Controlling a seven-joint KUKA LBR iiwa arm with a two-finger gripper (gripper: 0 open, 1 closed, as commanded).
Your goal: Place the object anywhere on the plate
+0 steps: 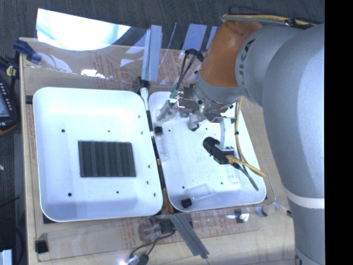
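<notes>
Wrist largely masks the two-finger gripper (179,118); fingers appear spread, grasping nothing; small black object (186,203), shape indistinct, lies well apart, near right white bin's (251,195) front rim.

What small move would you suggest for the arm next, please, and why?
Probably slide the gripper toward the small black object by the near edge of the right bin; the gripper sits over that bin's far end, the ribbed plate in the left bin.
</notes>
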